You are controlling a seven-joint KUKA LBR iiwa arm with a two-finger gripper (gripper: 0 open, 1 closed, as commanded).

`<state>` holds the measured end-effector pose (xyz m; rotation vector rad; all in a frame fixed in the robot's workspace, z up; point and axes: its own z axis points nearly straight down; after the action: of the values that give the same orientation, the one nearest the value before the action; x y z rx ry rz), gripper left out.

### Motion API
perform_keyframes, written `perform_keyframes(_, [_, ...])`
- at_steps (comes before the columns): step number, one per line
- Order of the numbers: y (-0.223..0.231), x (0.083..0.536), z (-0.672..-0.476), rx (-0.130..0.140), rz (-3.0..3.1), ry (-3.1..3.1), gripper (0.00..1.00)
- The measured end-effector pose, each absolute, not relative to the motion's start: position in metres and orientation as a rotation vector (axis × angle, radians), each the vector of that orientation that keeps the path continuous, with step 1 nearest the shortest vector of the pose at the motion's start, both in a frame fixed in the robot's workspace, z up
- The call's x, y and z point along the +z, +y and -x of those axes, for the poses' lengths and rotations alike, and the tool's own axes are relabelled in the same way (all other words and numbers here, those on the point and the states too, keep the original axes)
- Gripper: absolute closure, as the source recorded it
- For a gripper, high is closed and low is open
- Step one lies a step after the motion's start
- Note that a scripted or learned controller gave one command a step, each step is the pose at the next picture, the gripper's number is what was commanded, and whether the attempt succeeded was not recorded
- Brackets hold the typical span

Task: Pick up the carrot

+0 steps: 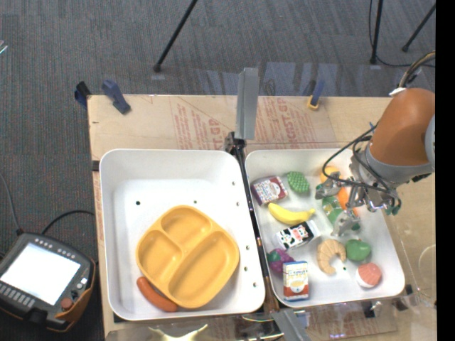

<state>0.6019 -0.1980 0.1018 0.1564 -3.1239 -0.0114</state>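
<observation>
Nearest the frame's bottom, the milk carton (pixel 296 280) is untouched; gripper (pixel 346 206), finger state indeterminable, sits over the carrot (pixel 344 195) at right: grasp step, needing a confirmed pinch before lifting.

Yellow tray (pixel 187 256) — white bins (pixel 121 190); yellow banana (pixel 290 214), orange carrot (pixel 344 195) — cow-spotted carton (pixel 296 235).

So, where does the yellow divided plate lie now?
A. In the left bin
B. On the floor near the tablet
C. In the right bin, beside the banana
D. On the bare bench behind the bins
A: the yellow divided plate rests inside the left bin, with a sausage at its lower left edge, while the banana lies in the right bin.
</observation>
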Motion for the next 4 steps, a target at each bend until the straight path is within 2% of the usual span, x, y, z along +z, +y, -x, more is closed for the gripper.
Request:
perform_keyframes(1, [-0.187,0.088,-0.611,-0.003,0.127,-3.138,0.00])
perform_keyframes(2, [-0.198,0.088,-0.580,-0.002,0.393,-3.116,0.00])
perform_keyframes(3, [-0.195,0.098,-0.582,-0.003,0.382,-3.119,1.00])
perform_keyframes(4, [-0.212,0.238,-0.570,0.007,0.115,-3.156,1.00])
